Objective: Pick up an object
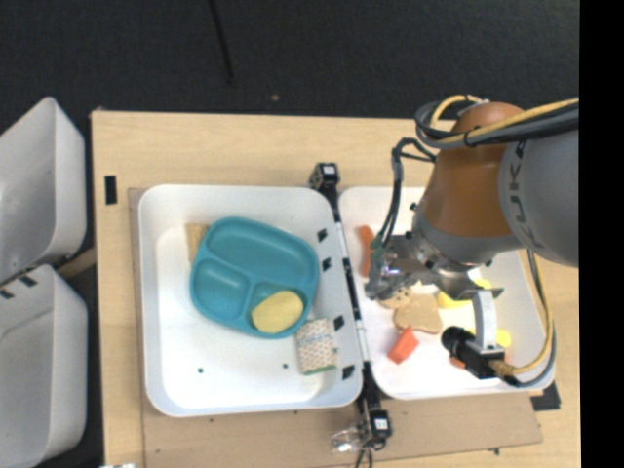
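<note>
The gripper (390, 279) hangs low in the right bin (526, 378), close to that bin's left wall, and the arm (487, 193) covers most of the bin's upper half. Whether the jaws stand apart or together cannot be told; the wrist hides them. Room is tight here: the divider (341, 261) between the bins lies just left of the jaws, and cables (507, 364) loop along the bin's lower right rim. The freest floor in this bin is below the jaws, toward the near wall.

Around the jaws lie several small things. A tan toast-shaped piece (417, 312) lies just below and right of them, flat, with a wavy outline. An orange block (404, 344) sits further below, tilted, apart from the toast. A thin orange stick (365, 247) lies just up and left of the jaws, against the left wall. Yellow bits (450, 300) show to the right, partly under the wrist. Nothing can be seen between the jaws.

Well to the left of the jaws, across the divider, the left bin (166, 359) holds a teal tray (249, 261) with a yellow lump (277, 312) in its lower right compartment. A tan slab (196, 242) pokes out from under the tray's left edge. A patterned packet (316, 346) lies near that bin's lower right corner. That bin has open floor along its bottom and left sides.
</note>
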